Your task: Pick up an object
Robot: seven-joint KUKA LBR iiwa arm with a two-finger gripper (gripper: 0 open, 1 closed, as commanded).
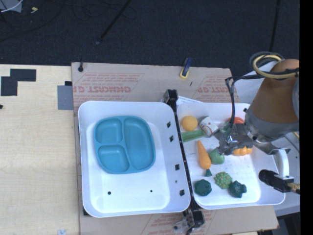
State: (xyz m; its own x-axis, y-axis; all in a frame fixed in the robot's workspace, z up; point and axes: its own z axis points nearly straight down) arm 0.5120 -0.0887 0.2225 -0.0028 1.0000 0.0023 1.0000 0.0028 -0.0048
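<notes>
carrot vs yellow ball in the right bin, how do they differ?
The carrot is orange, long and tapered, lying roughly up-down in the camera view; the yellow ball is round with no clear long axis. The carrot sits near the bin's middle, the yellow ball nearer the far left corner. The carrot is the longer of the two. Both lie loose in the right bin, left of the gripper.

The arm (274, 106) is seen as a rounded orange-brown band above a grey wrist. Black cables are looped beside it, and the metal hand (230, 142) is silver-grey.
</notes>
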